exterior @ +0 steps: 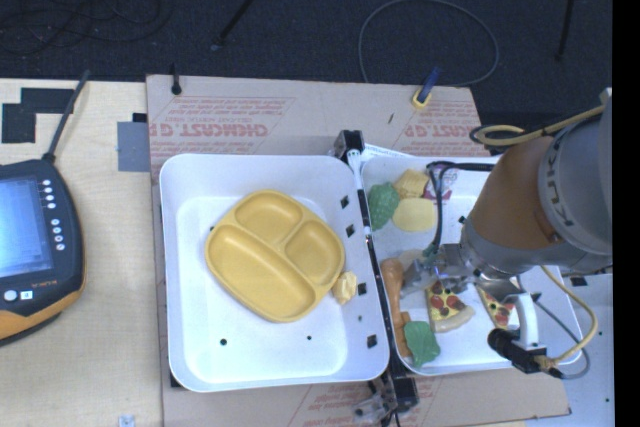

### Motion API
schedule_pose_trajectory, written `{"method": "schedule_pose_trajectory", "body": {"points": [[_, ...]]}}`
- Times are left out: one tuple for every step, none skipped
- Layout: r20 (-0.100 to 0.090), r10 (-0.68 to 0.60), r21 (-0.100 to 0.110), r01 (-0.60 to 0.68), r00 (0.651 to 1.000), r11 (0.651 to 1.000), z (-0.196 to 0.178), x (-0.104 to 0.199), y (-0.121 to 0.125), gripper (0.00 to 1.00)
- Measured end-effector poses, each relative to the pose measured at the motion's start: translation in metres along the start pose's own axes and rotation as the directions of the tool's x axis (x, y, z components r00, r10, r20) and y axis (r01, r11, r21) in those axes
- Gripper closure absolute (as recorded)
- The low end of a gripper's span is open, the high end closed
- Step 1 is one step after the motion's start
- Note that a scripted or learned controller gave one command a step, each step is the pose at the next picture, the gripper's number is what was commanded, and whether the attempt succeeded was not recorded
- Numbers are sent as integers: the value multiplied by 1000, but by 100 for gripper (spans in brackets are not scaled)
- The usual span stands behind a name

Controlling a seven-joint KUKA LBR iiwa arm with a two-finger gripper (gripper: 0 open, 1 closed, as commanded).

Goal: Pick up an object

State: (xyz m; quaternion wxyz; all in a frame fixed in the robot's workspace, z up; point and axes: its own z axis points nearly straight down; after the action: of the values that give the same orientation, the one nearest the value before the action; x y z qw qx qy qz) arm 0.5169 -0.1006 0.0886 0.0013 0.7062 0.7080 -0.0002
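Observation:
The right bin holds several toy foods: a green leafy piece, two pale yellow pieces, an orange stick, a pizza slice, a second green piece and another pizza slice. My gripper hangs low over the middle of this bin, just above the first pizza slice and right of the orange stick. The arm's orange band and grey body cover the bin's right half.
The left bin carries a yellow divided plate, with a small yellow piece by the plate's right edge. A tablet-like pendant lies at the far left. Cables trail near the right bin's front right corner.

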Motion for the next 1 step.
{"method": "schedule_pose_trajectory", "body": {"points": [[-3,5,0,-5,1000,1000,0,3,-42,0]]}}
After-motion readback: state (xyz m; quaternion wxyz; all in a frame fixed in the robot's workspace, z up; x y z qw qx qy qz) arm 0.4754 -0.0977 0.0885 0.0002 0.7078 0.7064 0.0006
